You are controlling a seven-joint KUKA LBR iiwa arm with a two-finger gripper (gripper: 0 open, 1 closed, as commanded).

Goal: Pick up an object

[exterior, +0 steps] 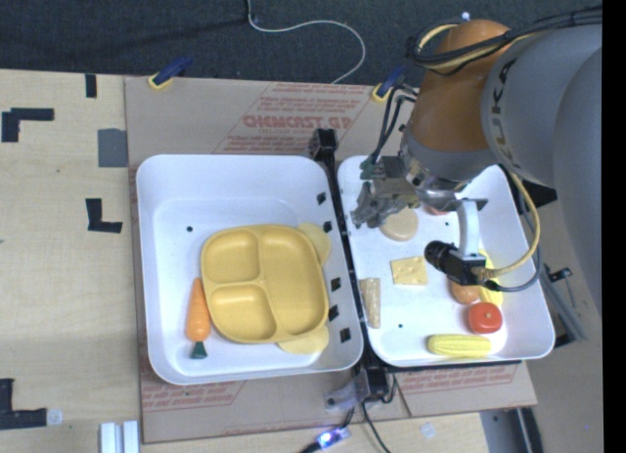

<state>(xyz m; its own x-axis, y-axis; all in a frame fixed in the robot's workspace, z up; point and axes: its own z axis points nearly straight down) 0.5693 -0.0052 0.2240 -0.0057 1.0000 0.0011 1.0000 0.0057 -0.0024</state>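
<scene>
Gripper: your gripper (377, 199) hangs in the right bin (518, 343), at its upper left, just beside the cookie (400, 225); you cannot tell its state from here.
Cookie: a pale round piece, just right of the gripper, apart from the cheese.
Cheese (409, 271): a yellow square below the cookie.
Cracker (370, 301): a tan strip lower left of the cheese, by the bin wall.
Tomato (484, 317): right of the cheese, with the corn (459, 345) just under it.
Left bin (156, 206): you see a yellow tray (262, 281) and a carrot (198, 312) at the tray's left edge.
</scene>
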